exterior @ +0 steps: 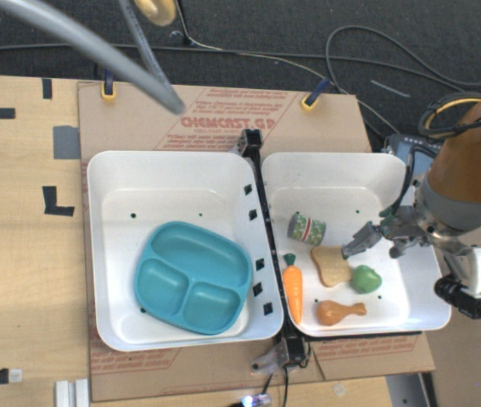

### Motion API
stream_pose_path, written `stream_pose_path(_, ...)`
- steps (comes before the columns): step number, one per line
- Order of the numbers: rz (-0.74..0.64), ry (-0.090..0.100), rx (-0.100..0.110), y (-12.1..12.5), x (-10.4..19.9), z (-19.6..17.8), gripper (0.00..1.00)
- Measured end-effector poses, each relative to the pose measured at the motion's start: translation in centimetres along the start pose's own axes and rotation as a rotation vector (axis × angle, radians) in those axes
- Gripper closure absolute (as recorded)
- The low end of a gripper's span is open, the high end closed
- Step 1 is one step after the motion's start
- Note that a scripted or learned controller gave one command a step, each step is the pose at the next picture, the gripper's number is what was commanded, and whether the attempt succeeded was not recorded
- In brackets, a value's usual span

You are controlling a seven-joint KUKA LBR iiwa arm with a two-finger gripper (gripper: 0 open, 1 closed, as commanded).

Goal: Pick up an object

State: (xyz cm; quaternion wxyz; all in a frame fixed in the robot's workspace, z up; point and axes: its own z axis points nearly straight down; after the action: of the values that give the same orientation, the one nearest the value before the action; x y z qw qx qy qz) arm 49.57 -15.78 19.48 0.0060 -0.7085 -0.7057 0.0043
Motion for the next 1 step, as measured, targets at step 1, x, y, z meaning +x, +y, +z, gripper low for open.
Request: stream_pose_path(1, -0.004, -0.002, -0.013, 0.31, 0.04, -0.65, 0.0)
